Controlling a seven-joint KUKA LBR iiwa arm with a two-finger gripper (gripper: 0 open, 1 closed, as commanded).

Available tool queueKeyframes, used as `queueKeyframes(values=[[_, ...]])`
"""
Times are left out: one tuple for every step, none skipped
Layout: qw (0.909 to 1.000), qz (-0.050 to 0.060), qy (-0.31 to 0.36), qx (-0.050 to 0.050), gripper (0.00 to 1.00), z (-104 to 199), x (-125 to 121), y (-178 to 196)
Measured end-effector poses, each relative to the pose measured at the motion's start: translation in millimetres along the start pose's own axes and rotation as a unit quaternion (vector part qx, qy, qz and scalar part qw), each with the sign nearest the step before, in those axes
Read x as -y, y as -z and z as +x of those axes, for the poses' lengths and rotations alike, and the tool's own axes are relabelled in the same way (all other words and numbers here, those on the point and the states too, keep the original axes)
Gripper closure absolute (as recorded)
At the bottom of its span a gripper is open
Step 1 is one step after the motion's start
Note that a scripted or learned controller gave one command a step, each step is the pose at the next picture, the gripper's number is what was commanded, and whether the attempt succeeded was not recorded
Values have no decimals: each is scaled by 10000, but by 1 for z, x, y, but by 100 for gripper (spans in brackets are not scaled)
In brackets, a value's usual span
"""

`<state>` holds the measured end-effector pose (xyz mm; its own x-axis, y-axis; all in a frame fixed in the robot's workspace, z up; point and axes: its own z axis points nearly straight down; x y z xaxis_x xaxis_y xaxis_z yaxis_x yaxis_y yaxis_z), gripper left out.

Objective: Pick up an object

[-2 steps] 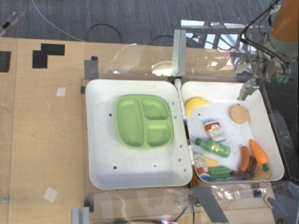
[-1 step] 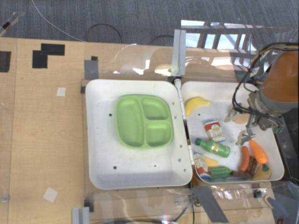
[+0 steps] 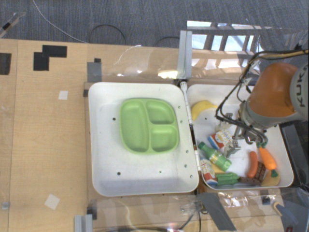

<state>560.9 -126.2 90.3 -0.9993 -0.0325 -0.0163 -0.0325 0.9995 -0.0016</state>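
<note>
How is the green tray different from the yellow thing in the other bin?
The green tray is large, flat and split into three compartments; the yellow thing is small, rounded and plain. The tray lies alone in the left bin; the yellow thing shares the right bin with other toys. Both rest in white bins.

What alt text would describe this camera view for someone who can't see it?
A grey and orange robot arm reaches into the right bin, its gripper low among small toy foods. The left bin holds a green divided plate.
</note>
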Motion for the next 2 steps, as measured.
queueKeyframes(values=[[9958,24,-912,10,0,4,-36,1],[10000,-2,68,-14,0,-35,-43,-1]])
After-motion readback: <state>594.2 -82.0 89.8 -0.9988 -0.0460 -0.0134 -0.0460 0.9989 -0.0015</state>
